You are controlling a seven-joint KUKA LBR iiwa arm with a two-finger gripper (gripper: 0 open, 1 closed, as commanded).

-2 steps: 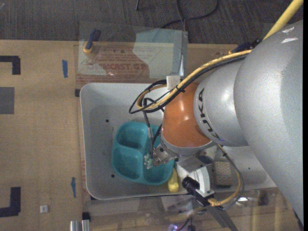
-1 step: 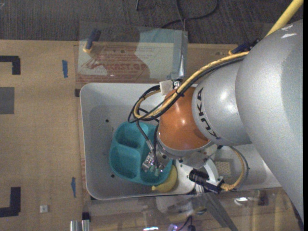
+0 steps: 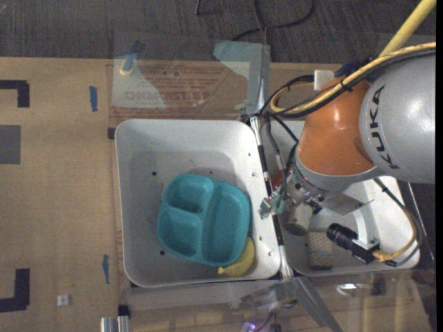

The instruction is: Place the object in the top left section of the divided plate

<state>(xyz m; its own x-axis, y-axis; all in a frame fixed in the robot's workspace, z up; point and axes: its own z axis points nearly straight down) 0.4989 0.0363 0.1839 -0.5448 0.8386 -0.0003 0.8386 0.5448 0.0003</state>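
Note:
A teal divided plate [image 3: 204, 218] lies in the left white bin [image 3: 138, 151], with one long section and two smaller ones. A yellow banana-shaped object [image 3: 241, 260] rests against the plate's lower right edge, near the bin's front right corner. The grey arm with its orange band [image 3: 336, 140] reaches over the right bin [image 3: 398, 206]. My gripper [image 3: 299, 220] hangs below the wrist over the right bin's left side, close to the wall between the bins, and is mostly hidden by the arm. A tan speckled block [image 3: 318, 249] lies in the right bin just below the gripper.
A clear plastic sheet [image 3: 183, 78] with blue tape lies on the bench behind the left bin. Cables [image 3: 291, 95] loop around the arm above the bins' dividing wall. A black cylindrical part [image 3: 344, 236] on the wrist sticks out over the right bin.

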